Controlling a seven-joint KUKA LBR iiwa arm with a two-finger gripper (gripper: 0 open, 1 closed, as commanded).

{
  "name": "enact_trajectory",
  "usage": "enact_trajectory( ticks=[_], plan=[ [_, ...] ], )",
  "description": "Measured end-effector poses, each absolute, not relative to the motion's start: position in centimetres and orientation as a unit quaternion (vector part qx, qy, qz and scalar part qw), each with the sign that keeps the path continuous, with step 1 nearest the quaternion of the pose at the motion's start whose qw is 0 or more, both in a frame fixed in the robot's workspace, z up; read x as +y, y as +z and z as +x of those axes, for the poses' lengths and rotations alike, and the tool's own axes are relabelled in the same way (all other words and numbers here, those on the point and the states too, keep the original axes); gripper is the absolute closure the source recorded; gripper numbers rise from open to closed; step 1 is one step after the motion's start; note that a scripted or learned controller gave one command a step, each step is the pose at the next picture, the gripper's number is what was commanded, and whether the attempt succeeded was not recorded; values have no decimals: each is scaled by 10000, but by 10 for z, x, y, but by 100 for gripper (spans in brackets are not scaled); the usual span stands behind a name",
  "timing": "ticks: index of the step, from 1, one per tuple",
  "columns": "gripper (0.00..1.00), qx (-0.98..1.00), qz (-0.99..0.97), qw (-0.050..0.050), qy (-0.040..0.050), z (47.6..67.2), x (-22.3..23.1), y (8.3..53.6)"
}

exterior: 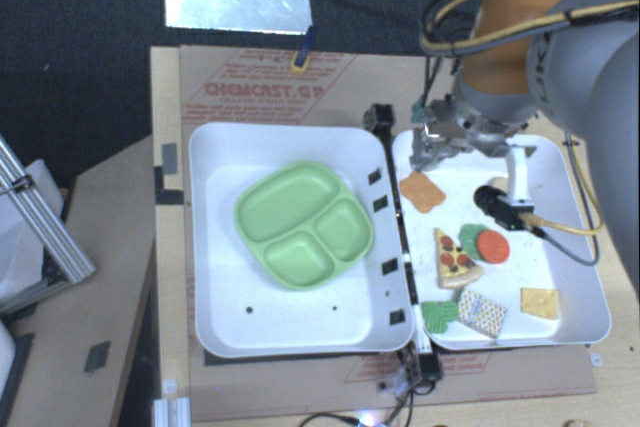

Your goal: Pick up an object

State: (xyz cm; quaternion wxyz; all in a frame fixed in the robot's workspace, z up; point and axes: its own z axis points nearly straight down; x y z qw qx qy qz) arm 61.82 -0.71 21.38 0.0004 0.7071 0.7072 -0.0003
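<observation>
I have the gripper (428, 147) low over the far-left corner of the right bin (575, 205), close to the divider between the two bins and just beyond an orange flat toast-like piece (422, 191). From this slanted view I cannot tell whether it is released or clenched, and I see nothing in it.

Room is tight there: the bin's far wall and the dark clips along the divider (395, 215) crowd the corner. The middle of the right bin offers bare white floor, smooth and slightly glossy.

The pickable things sit mostly toward the near half of that bin. A wedge-shaped pizza slice (455, 258) with red spots lies near the centre, touching a round red slice (492, 246) with a green piece behind it. A yellow square cheese slice (540, 302) lies flat near the right wall. A patterned square block (482, 313) and a green leafy piece (439, 315) press into the near-left corner. A black cylindrical part with a yellow cable (500, 205) hangs over the bin.

The left bin (215, 215) holds a pale green three-compartment plate (303, 224), matte plastic with rounded corners, with open floor all round it. Both bins rest on a cardboard sheet on the tabletop (110, 215).
</observation>
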Motion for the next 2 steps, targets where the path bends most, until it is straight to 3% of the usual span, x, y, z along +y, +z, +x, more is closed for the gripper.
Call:
enact_trajectory(
  ticks=[1,2],
  plan=[
    [100,7086,7056,9,13,616,-4,235],
    [100,7088,7054,4,0,619,3,218]
  ],
)
